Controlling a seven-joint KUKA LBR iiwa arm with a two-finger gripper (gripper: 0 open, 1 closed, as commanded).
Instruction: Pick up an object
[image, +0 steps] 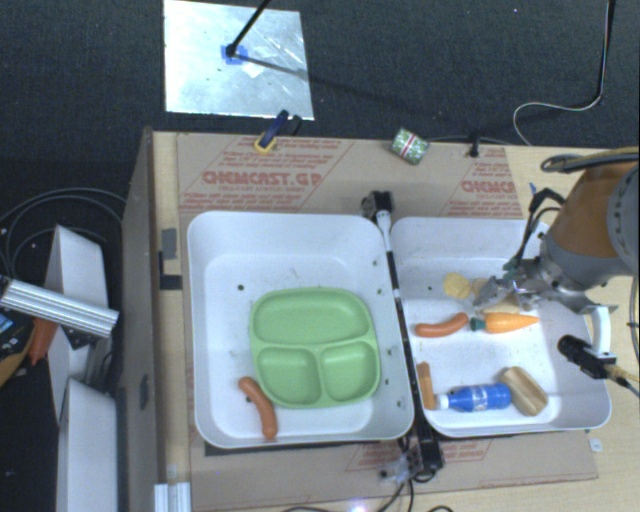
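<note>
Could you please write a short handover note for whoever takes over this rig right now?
Gripper: low in the right bin, just above the carrot; whether its fingers are open or shut cannot be told, and nothing is visibly held.
Right bin things: carrot and an orange sausage mid-bin, a yellow piece behind them, a blue bottle and a bread roll at the front, a thin orange stick by the left wall.
Left bin: green divided plate, a second sausage in front of it.
Done: nothing lifted yet.
Left: grasp and raise one object, probably the carrot.
</note>
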